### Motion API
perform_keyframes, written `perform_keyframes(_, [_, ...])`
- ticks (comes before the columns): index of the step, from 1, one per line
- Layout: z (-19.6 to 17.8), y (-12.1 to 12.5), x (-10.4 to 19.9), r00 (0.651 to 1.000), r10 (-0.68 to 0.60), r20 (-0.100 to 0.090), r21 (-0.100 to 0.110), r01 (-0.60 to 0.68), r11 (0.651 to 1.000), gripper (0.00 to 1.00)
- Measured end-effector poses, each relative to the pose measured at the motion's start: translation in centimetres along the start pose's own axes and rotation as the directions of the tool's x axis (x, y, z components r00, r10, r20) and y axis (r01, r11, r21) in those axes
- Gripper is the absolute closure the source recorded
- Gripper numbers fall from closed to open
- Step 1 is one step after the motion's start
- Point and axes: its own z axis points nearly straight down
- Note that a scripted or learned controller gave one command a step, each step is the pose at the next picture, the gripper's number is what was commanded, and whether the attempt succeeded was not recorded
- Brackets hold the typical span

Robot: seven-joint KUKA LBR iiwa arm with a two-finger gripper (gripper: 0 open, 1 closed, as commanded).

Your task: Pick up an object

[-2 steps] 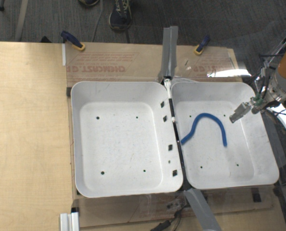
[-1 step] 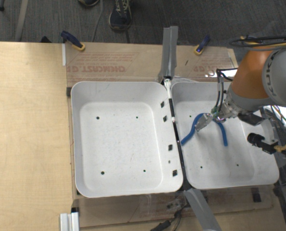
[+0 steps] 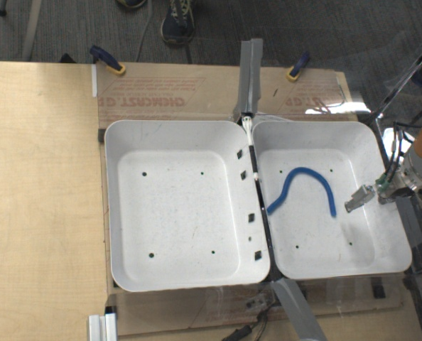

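A blue bent tube [image 3: 307, 180], shaped like an arch, lies in the middle of the right bin [image 3: 381, 261]. Its left end reaches toward the bin's left wall and its right end points to the front. My gripper [image 3: 357, 199] hangs over the right side of that bin, a little to the right of the tube's right end and apart from it. Nothing shows in its grasp. The arm [image 3: 410, 180] comes in over the bin's right rim.
The left bin [image 3: 118, 190] sits beside the right one, joined by a row of black clips [image 3: 252, 190]. Both rest on a cardboard sheet [image 3: 168, 91] held by two clamps at the back. A plain wooden benchtop [image 3: 40, 190] stretches to the left.
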Motion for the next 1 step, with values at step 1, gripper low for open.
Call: perform_keyframes(1, [4.74,-2.13,5.75,0.999,0.049,-0.002,0.001,-0.049,0.999,0.00])
